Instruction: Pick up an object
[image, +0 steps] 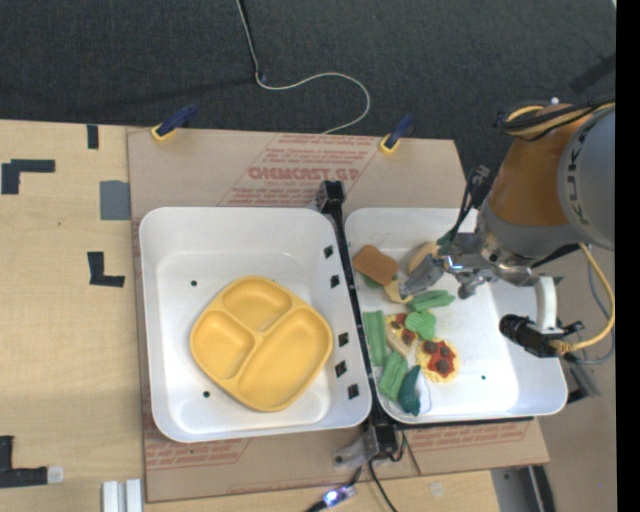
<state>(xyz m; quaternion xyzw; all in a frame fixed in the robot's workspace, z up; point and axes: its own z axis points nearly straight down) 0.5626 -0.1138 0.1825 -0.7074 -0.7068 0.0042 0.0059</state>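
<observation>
Grey metal end effector (415, 277) low over the right bin (520, 395), fingers angled toward the bin divider; spread of the fingers impossible to judge from this slant, and nothing seen held between them. Just beside the tips, a brown bread-like toy (376, 264) lying flat near the divider. Directly below the tips, a green leaf-shaped piece (432, 299) and a smaller green piece (421, 323). Further down, a long green pod (374, 337) along the divider, a second green vegetable (394, 377), a dark teal piece (411, 400), and a pizza-like slice with red dots (438, 358), all crowded and partly touching.

Probably light plastic play food: stiff, smooth, likely to slip or skid if pinched off-centre. Best hold on the brown bread-like toy across its narrower width, since free on most sides; green pieces too tightly packed for a clean pinch.

Across the divider, left bin (165, 300) carrying a yellow divided plate (262, 343). Both bins on cardboard on the wooden desk (60, 330).
</observation>
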